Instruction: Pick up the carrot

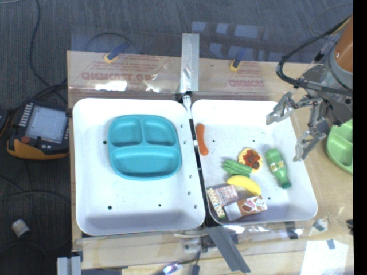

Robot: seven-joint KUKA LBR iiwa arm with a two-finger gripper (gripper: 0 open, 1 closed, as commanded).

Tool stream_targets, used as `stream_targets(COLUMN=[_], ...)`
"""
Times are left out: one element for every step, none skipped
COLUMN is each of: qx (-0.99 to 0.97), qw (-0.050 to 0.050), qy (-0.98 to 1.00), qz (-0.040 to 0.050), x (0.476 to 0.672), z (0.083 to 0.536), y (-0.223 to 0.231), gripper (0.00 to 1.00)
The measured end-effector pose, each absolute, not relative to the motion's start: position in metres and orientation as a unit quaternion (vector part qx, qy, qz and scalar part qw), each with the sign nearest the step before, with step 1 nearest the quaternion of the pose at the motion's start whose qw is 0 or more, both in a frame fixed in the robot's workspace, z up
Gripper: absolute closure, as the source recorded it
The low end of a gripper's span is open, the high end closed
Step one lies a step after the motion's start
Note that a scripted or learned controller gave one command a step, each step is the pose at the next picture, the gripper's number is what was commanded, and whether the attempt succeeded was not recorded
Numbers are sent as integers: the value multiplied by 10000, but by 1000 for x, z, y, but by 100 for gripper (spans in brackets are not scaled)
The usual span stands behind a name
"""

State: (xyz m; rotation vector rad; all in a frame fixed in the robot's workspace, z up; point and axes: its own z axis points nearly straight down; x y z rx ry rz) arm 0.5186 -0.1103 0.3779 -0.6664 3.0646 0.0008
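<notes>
While gripper (291, 129) hovers open, carrot (201, 140) lies in right bin (229, 112).

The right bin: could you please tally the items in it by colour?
Orange: 1, carrot
Green: 2, bottle, bean pod
Yellow: 1, banana
Mixed colours: 3, pizza slice, two snack packs
Total: 7
</notes>
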Motion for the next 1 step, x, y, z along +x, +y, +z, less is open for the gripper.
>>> stream_targets(qx=[-5060], qw=[18], qy=[8625], qz=[12], x=[528], z=[368], y=[-86], gripper=[0])
